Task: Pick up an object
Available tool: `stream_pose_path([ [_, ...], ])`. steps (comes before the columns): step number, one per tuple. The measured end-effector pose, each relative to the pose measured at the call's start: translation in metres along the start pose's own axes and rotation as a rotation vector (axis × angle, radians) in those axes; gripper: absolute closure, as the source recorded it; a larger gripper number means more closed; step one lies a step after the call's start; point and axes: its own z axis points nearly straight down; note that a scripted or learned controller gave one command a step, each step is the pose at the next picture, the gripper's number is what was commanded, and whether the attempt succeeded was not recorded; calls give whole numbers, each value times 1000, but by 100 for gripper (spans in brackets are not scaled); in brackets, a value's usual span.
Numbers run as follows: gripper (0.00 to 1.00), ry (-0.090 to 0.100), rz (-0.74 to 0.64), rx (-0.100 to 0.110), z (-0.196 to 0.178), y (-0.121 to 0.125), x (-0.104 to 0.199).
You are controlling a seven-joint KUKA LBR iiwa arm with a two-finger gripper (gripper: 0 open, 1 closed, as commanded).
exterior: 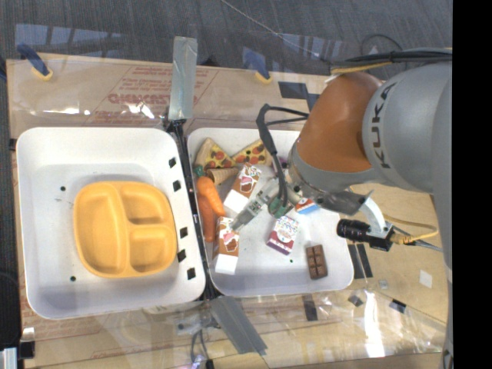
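The right bin (265, 281) holds several toy foods. An orange carrot (208, 200) lies along its left wall. Two pizza slices (214, 158) (252, 154) sit at the far end. Small cartons lie at the middle (247, 183), at the near left (227, 244) and right of centre (284, 234). A brown chocolate bar (315, 260) rests near the front right. My gripper (255, 209) reaches down from the grey and orange arm (346, 129) to the bin's middle, between the carrot and the cartons. It is too small to tell whether it touches anything.
The left bin (46, 141) carries a yellow divided plate (123, 227). The arm's bulk covers the right bin's far right corner. A black cable (265, 129) loops over the pizza slices. Taped brown cardboard (115, 83) lies under both bins.
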Motion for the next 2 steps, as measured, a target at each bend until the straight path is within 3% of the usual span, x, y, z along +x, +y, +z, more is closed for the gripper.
stream_pose_path([
  [1, 0, -9, 48, -19, 94, 19, -28],
  [2, 0, 2, 249, 5, 116, 42, -57],
])
